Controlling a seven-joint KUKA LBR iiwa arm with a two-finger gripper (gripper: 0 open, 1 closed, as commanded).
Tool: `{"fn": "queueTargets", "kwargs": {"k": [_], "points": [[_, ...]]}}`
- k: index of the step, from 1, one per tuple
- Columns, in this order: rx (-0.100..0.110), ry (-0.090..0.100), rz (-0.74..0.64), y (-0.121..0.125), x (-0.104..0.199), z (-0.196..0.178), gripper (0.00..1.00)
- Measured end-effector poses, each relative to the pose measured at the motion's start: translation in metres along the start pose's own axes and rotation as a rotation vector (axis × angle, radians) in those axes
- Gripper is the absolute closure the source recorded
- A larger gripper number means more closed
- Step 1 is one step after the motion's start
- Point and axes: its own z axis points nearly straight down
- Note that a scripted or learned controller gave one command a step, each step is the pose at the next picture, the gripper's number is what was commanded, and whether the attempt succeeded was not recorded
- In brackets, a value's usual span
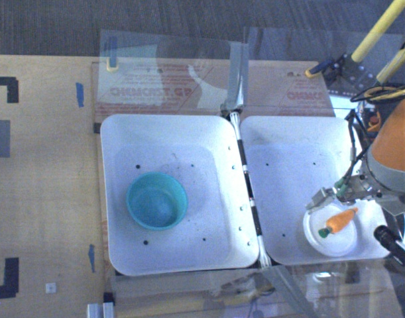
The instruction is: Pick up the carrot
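The carrot [339, 221] is seen lying tilted on a small white plate [330, 242], which sits in the right bin [288, 177] close to that bin's near right corner. The carrot's orange body points up and to the right, and its green end is turned toward the plate's left rim. The gripper [345, 192] is placed just above the carrot, at the plate's upper edge, under the arm's orange band [394, 141]; whether it is apart or together cannot be told. Nothing is shown clamped in it. Much open floor is left in the right bin to the left of the plate, up to the wall shared with the left bin [122, 138]. In the left bin a teal bowl [156, 201] is set left of centre, well apart from the carrot. Bare wooden table [43, 197] is left beyond the left bin.
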Motion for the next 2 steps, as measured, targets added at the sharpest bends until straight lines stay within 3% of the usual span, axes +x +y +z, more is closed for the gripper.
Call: {"fn": "queueTargets", "kwargs": {"k": [1, 2], "points": [[-0.005, -0.002, -0.009, -0.011, -0.068, 0.061, 0.0], [-0.009, -0.003, 0.032, -0.006, -0.049, 0.087, 0.0]]}}
